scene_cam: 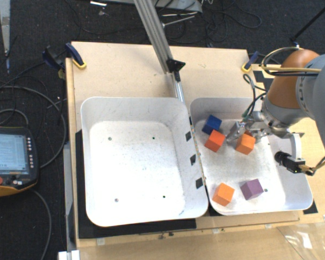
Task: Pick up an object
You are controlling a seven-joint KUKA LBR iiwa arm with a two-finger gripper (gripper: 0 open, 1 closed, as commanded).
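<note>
Several small cubes lie in the right bin (292,196). A blue cube (212,124) sits at the back left, with an orange cube (215,140) touching its front. A second orange cube (245,144) lies mid-bin, directly under the tip of my gripper (244,134), which reaches in from the right and hides the cube's far edge. Whether the cube is gripped cannot be made out. Near the front lie a third orange cube (223,193) and a purple cube (252,189), a little apart from each other.
The left bin (89,145) adjoins the right one along a shared wall at centre. A metal pole (154,28) slants in from the top to the bins' back edge. The arm's grey and orange wrist (292,85) overhangs the right bin's back right corner.
</note>
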